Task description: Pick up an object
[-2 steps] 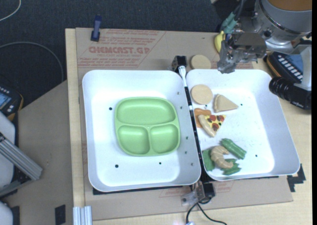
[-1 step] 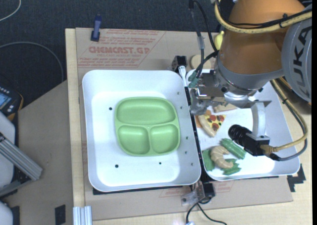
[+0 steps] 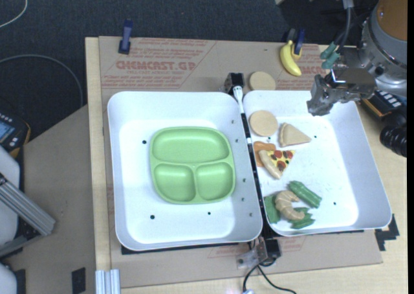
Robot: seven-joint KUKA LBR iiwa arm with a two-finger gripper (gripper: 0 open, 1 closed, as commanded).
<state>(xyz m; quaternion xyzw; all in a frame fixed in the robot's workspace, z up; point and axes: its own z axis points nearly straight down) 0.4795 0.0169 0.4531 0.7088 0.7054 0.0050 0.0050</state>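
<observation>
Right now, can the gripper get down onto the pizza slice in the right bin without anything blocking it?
Probably yes. The gripper hangs over the right bin's upper edge, and the pizza slice lies uncovered near the left wall. A round cracker and tan wedge sit close, so nudging them is possible.

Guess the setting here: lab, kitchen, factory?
Likely a robotics lab test bench: two shallow white bins clamped on a cardboard sheet, plastic toy food such as a yellow banana, and a grey two-finger gripper overhead.
</observation>
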